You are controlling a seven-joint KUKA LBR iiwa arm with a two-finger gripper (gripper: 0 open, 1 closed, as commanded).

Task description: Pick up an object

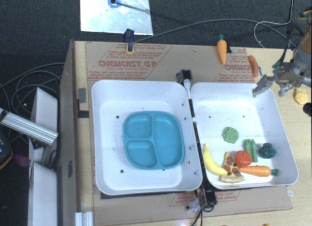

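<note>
The left shallow white bin (105, 137) carries a blue plastic divided plate (152, 140) at its middle. In the right shallow white bin (219, 101), near the front edge, lie a yellow toy banana (213, 160), a pizza slice toy (230, 168), a red tomato (243, 158), an orange carrot (256, 171) and a green broccoli piece (230, 134). The grey two-finger gripper (273, 84) hangs above this bin's far right corner, fingers spread and nothing between them.

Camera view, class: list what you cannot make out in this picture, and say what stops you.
1. The arm's tool, above the right bin's far corner: blurred and cut off by the right edge, so its finger state is unreadable.
2. A yellow object on the bench beside the tool: partly cut off and too small to identify.
3. The pizza slice: the banana and tomato overlap its edges.
4. The dark green item: too small to name.
</note>
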